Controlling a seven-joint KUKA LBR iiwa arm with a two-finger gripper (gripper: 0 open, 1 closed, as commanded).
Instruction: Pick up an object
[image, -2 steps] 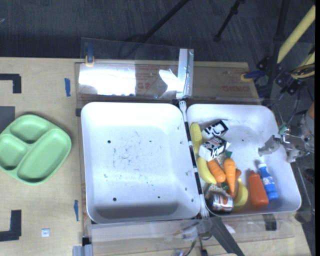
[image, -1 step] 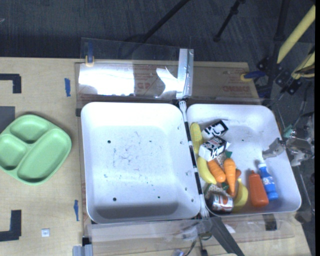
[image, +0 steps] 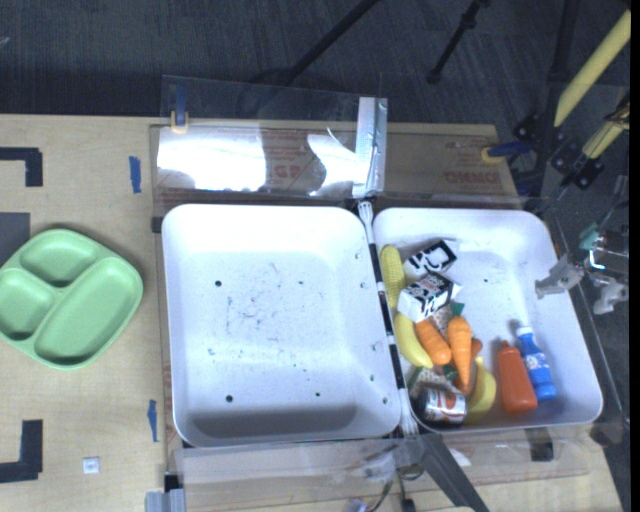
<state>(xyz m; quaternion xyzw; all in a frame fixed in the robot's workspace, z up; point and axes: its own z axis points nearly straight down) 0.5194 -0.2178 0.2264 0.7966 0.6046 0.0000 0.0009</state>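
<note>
Gripper (image: 580, 268) at right bin's (image: 500, 232) right rim, can't tell how far open, nothing seen in it; looks like pre-reach step, nxt move needs travel left & down to a target. Just left: 1 blue bottle (image: 534, 364), 1 orange bottle (image: 515, 380); further left 2 carrots (image: 447, 343), 2 bananas (image: 408, 340), 2 b/w cubes (image: 430, 275), 1 can (image: 442, 402).

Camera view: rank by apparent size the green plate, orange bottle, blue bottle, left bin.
1. Left bin
2. Green plate
3. Orange bottle
4. Blue bottle
The two bottles look close in length; the orange one is clearly wider.
</note>
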